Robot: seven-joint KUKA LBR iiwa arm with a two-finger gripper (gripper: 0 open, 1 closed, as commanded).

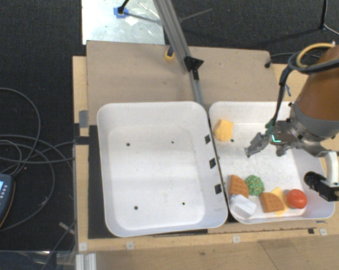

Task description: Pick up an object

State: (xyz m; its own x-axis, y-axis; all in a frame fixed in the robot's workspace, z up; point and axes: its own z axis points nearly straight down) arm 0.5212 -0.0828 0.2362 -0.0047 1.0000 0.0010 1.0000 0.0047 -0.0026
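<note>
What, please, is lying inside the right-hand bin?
A yellow piece lies alone; along the right-hand bin's near wall: two orange pieces, green broccoli, a white object, red tomato. The arm hides part.

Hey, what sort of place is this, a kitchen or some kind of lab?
Most likely a robotics lab. A robot arm reaches over two white bins of toy food on a bench, with loose cables across dark carpet.

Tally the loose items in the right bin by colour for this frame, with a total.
Yellow: 2, the yellow block and the yellow wedge
Orange: 2, the orange waffle piece and the orange waffle square
Green: 1, the green broccoli
Red: 1, the red tomato
White: 1, the white piece
Total: 7
</note>
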